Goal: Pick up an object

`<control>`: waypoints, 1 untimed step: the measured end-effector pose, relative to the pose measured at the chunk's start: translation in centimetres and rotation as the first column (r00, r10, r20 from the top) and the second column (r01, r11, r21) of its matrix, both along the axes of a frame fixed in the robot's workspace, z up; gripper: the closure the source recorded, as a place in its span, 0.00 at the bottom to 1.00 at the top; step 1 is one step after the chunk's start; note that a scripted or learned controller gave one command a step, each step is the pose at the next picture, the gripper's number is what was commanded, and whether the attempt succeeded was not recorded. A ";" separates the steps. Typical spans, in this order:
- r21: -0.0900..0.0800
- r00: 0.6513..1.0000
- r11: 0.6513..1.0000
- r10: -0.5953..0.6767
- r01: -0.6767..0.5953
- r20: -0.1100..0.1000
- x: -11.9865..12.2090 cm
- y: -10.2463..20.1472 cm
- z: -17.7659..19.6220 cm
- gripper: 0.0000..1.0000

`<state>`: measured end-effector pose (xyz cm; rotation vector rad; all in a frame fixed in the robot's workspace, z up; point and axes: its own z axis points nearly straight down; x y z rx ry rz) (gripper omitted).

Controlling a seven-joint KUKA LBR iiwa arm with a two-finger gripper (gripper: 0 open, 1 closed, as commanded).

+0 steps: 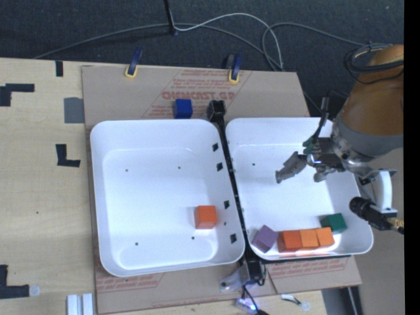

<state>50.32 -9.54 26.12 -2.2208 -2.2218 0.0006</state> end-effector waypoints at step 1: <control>0.000 0.997 0.997 -0.082 0.082 0.001 1.9 1.8 3.0 0.00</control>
